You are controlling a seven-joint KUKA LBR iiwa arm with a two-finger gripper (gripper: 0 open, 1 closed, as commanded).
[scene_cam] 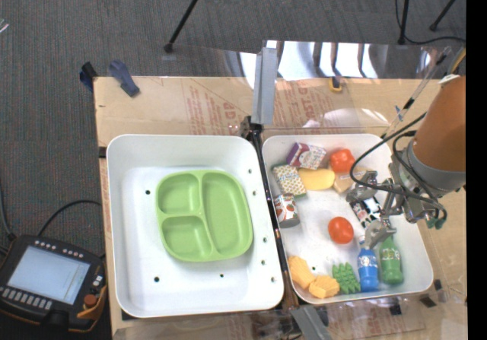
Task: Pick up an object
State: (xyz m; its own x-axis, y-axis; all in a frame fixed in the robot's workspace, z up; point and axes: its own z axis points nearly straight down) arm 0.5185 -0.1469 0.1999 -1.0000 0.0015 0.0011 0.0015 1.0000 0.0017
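Note:
My gripper (368, 214) hangs over the right part of the right bin (423, 251), open. One finger (358, 192) points up-left and the other (377, 235) points down. A small black-and-white object (367, 210) lies in the gap between them, and I cannot tell whether they touch it. A red ball (341, 230) sits just left of the lower finger. A blue bottle (367, 269) and a green bottle (391, 264) lie right below the gripper.
The right bin also holds a purple box (306, 154), a red tomato (342, 160), a yellow fruit (317, 179), a patterned box (288, 179), a can (286, 211), and orange pieces (303, 271) and a green toy (347, 278). A green divided plate (204, 215) lies in the left bin (129, 179).

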